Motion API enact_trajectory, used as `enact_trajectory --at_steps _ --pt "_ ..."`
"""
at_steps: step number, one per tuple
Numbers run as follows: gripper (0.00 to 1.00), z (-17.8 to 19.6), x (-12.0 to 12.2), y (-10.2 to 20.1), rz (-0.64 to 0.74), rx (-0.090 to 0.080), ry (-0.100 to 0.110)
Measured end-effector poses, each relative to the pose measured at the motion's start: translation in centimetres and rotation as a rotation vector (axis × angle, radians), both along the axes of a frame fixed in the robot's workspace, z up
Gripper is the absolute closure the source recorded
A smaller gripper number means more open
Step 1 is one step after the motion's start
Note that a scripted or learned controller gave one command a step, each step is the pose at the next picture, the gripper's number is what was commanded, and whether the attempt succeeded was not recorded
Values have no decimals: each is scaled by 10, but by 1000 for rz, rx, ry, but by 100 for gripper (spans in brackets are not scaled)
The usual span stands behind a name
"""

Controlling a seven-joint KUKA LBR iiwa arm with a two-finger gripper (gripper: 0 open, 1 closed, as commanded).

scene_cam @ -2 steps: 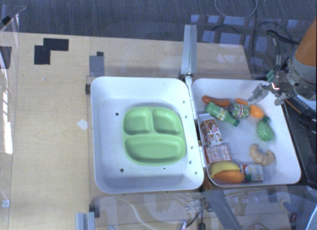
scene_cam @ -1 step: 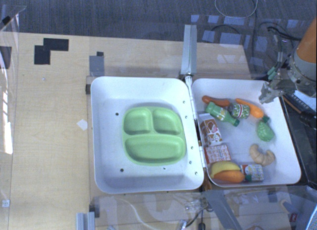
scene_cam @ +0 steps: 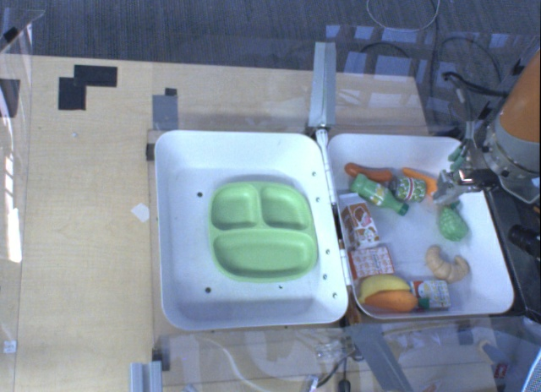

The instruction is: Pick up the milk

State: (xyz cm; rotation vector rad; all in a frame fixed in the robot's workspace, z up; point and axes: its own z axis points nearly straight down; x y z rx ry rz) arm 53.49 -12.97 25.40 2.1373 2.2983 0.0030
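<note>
At the far left, bare pale wooden bench (scene_cam: 84, 213) with black tape marks (scene_cam: 84, 84) near its far edge.

Next, the left white bin (scene_cam: 182, 213), holding a green divided plate (scene_cam: 262, 231) roughly at its middle, with two small compartments on the far side and one long one on the near side.

Then the right white bin (scene_cam: 490, 289), just beside the left one and crowded with toy food. Along its left wall, the milk (scene_cam: 359, 223): a small carton with red and white print, lying flat, close to the divider between the bins. Hard to say for certain from this height that this carton is the milk. Just nearer than it, a red-and-white patterned box (scene_cam: 372, 260). Nearer still, a yellow banana (scene_cam: 380, 283) touching an orange fruit (scene_cam: 390, 300), and right of those a small green-and-red carton (scene_cam: 433, 294).

Toward the far side of the same bin, an orange carrot (scene_cam: 369, 172), a green bottle (scene_cam: 379, 193) lying tilted just beneath it, and a red-and-green can (scene_cam: 408, 187) to their right. Right of centre, a beige lumpy piece (scene_cam: 446, 264), and farther back a green vegetable (scene_cam: 452, 225).

At the right edge, the gripper (scene_cam: 450, 186) over the bin's far right part, just above the green vegetable and well apart from the milk. Open or closed: impossible to tell. Nothing visibly held.
</note>
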Motion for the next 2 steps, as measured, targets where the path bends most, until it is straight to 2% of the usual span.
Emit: enact_trajectory --at_steps 1,2 --pt "100 5 -33 23 459 -1 -1" --pt "100 19 -25 38 209 -1 0"
